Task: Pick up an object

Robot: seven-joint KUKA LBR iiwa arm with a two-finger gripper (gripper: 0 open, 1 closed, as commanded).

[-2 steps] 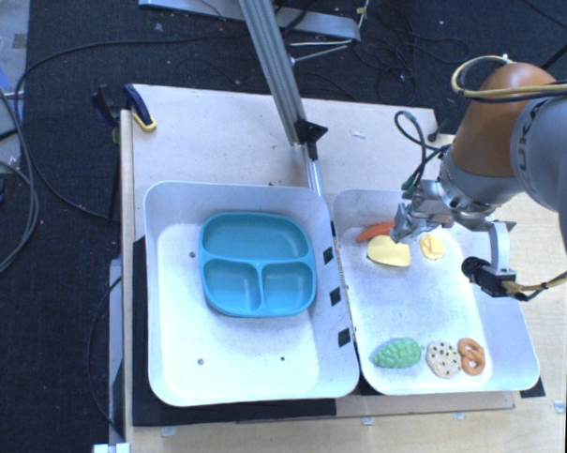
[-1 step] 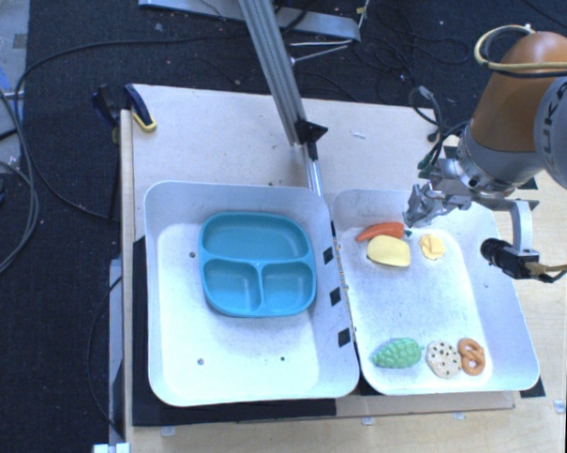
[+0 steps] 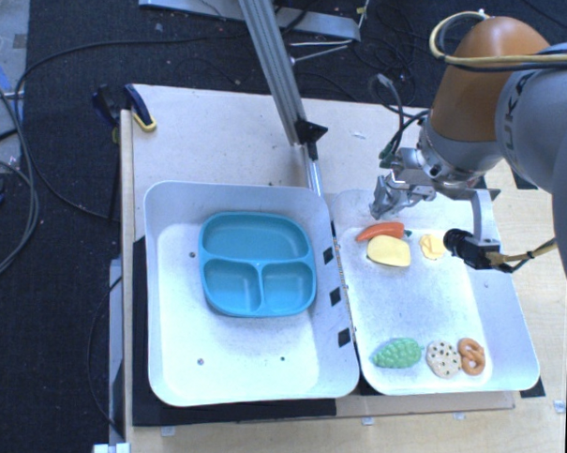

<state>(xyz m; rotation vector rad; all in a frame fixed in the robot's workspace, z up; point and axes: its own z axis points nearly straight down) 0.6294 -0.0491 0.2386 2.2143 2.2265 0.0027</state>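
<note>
Bright, even overhead light, soft shadows, slightly washed-out white bins point(image 3: 169, 263), mild overall softness.

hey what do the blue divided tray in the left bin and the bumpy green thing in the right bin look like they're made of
The blue three-compartment tray looks like moulded plastic: even colour, rounded rims, soft matte sheen. The bumpy green lump looks like plastic or rubber toy food, judging by its knobbly moulded surface; too small to tell which.

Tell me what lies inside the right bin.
The right bin holds an orange piece, yellow piece, green lump, cookie and pretzel. The gripper covers its far corner.
</note>
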